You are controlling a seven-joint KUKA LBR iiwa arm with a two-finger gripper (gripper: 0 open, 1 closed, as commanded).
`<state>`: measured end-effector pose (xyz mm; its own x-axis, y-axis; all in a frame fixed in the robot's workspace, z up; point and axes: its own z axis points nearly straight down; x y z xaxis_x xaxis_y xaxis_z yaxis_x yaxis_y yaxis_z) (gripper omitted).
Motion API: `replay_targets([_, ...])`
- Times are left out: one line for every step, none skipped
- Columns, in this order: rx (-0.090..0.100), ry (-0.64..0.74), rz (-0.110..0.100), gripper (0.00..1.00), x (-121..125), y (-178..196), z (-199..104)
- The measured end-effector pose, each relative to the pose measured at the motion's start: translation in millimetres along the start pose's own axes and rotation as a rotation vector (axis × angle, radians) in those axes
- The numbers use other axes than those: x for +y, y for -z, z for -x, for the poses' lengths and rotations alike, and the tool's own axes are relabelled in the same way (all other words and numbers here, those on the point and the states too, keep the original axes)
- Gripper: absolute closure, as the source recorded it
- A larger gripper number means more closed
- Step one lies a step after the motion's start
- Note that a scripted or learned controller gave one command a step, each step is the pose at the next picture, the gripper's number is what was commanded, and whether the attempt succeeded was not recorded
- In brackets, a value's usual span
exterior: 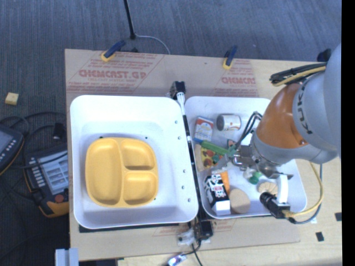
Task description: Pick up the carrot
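In the right bin [288,204], a thin green strip [215,147] lies slantwise at the middle, reaching toward the gripper. It looks like the carrot's leafy end. A small red and yellow patch [208,160] sits just below it, and I cannot tell whether that is the carrot's body. My gripper [241,158] hangs low over the bin's middle, right at the strip's right end. The grey arm with its orange band [283,127] covers much of the gripper and the bin's right half.
Around the gripper lie a silver can [228,121], a white packet [203,129], a black, white and orange carton [217,188], a tan round piece [240,201] and a small green bit [254,177]. The left bin [83,112] holds a yellow divided plate [121,170].
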<state>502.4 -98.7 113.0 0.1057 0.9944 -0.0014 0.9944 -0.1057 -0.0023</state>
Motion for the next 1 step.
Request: replay_targets([0.002, -0.224, 0.017, 0.0, -13.6, -23.5, 2.7])
